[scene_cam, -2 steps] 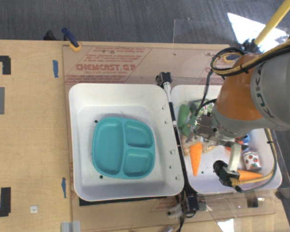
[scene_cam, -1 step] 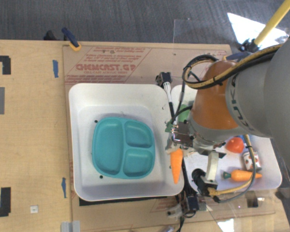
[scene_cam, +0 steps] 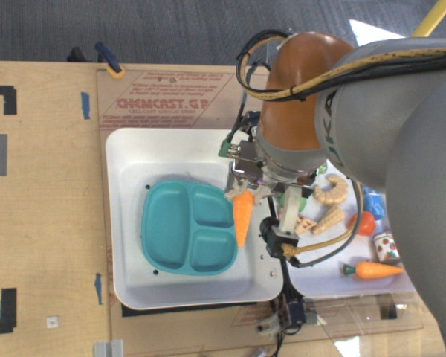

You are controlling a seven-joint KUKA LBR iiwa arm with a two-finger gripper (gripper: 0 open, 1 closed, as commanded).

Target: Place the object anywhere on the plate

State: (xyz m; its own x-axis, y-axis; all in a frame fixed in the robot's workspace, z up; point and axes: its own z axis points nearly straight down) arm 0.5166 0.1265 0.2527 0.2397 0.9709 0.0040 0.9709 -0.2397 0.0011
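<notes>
Camera view: tan bench (scene_cam: 37,222) under grey carpet (scene_cam: 134,13); cardboard sheet (scene_cam: 163,103) behind the teal plate (scene_cam: 182,229), printed "CHEMCAST". Orange carrot (scene_cam: 241,216) pinched upright between gripper (scene_cam: 243,192) fingers, over plate's right rim. Right of plate: second carrot (scene_cam: 375,271), croissant (scene_cam: 333,190), pizza slice (scene_cam: 305,225). Arm (scene_cam: 305,103) looming over right bin (scene_cam: 334,274).

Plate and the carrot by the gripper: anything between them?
Nothing. In the camera view the carrot hangs at the plate's right rim, overlapping its edge, under the gripper.
</notes>
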